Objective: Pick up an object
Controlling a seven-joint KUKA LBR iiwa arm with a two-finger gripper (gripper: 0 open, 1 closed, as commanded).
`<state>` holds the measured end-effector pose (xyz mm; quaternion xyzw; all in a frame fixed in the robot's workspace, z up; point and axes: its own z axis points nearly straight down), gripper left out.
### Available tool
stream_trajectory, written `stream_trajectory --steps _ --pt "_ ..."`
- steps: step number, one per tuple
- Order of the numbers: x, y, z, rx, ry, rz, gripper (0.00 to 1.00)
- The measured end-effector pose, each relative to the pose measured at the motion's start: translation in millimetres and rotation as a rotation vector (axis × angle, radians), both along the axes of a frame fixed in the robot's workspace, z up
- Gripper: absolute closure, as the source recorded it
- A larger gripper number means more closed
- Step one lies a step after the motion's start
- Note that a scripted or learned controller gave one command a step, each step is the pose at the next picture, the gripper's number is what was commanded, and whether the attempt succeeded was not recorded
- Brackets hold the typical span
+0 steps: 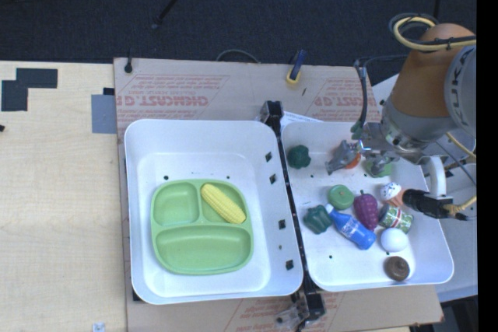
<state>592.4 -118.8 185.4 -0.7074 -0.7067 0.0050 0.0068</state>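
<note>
My gripper [343, 158] hangs low over the back of the right bin [436, 264], at the end of the grey arm with its orange band [424, 78]. A small orange item [355, 161] lies right beside the gripper; whether it is held is hidden. Loose in this bin are a dark green lump [299, 157], a green round piece [340, 196], a purple fruit [366, 209], a blue bottle [354, 230], a dark green pepper [317, 219], a small can [395, 218], a white ball [394, 239] and a brown disc [398, 268].
The left bin [140, 167] holds a green divided plate [198, 249] with a yellow corn cob [223, 203] in its top right section. A black divider [282, 183] runs between the bins. Cables and a yellow-blue clamp [295, 70] sit behind them.
</note>
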Motion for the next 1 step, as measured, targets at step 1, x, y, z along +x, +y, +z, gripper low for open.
stream_trajectory --steps 1 --pt "3.0 -0.2 7.9 -0.001 -0.013 0.002 0.00"
